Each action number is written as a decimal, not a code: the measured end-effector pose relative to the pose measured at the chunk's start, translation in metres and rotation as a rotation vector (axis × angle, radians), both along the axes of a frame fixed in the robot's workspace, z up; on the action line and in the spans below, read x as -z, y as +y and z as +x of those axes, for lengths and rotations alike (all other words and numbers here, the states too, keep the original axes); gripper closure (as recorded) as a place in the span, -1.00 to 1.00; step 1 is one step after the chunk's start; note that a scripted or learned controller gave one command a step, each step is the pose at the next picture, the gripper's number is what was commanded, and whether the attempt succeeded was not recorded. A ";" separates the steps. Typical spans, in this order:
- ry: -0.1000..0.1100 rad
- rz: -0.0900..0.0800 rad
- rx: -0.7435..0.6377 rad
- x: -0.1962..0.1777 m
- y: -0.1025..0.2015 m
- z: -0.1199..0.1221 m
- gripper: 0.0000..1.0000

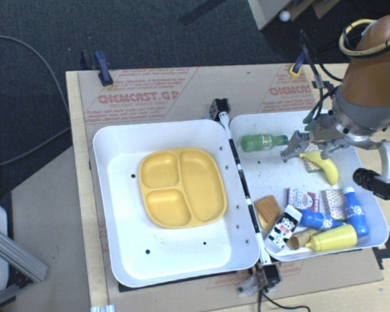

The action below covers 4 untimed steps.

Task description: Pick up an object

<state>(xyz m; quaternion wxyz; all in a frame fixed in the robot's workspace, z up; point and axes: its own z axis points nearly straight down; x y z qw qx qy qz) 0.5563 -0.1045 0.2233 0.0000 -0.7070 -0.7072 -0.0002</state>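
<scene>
My gripper [311,150] hangs over the back of the right bin [272,124], its fingers spread open with nothing between them. A yellow banana [325,168] lies just below and in front of it. To its left, a green bottle [263,142] lies on its side. Along the bin's front are a brown block [267,209], a black-and-white box [283,227], a yellow bottle [332,238] and two blue bottles [355,213].
The left bin [116,157] holds a yellow divided plate [182,187]. Patterned packets [303,198] lie in the middle of the right bin. A black clamp [220,108] sits where the bins meet at the back. The arm's grey wrist [363,109] overhangs the right bin's far corner.
</scene>
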 end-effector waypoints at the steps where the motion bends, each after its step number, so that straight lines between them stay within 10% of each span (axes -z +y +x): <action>1: -0.002 -0.002 0.001 0.016 -0.076 0.007 -1.00; 2: 0.000 0.000 0.000 0.139 -0.102 0.016 -1.00; 3: -0.001 -0.001 0.001 0.129 -0.102 0.017 1.00; 4: 0.033 0.002 0.008 0.143 -0.038 0.103 1.00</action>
